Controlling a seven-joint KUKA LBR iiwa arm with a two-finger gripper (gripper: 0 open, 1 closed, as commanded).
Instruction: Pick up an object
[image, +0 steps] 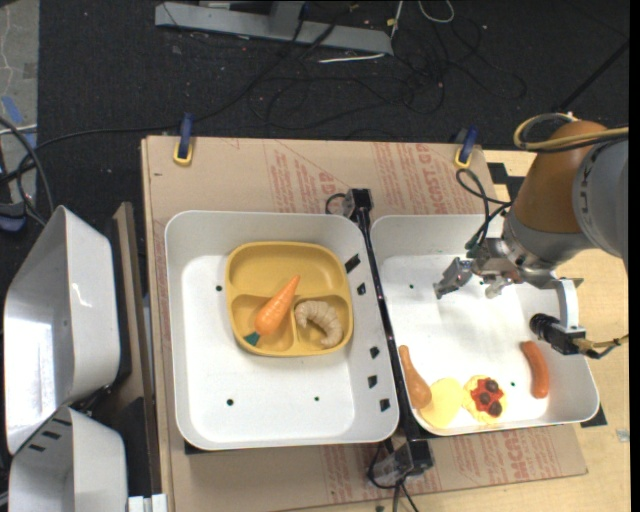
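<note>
- Hovering over the upper part of the right shallow white bin, the grey arm's two-finger gripper carries nothing; I cannot tell how its fingers are set.
- Nearest candidates lie toward five and six o'clock from it: a small orange-red sausage, long axis running twelve to six, and a flat yellow piece with red and dark topping along the bin's lower wall.
- An orange drumstick-shaped toy lies at seven o'clock, well apart.
</note>
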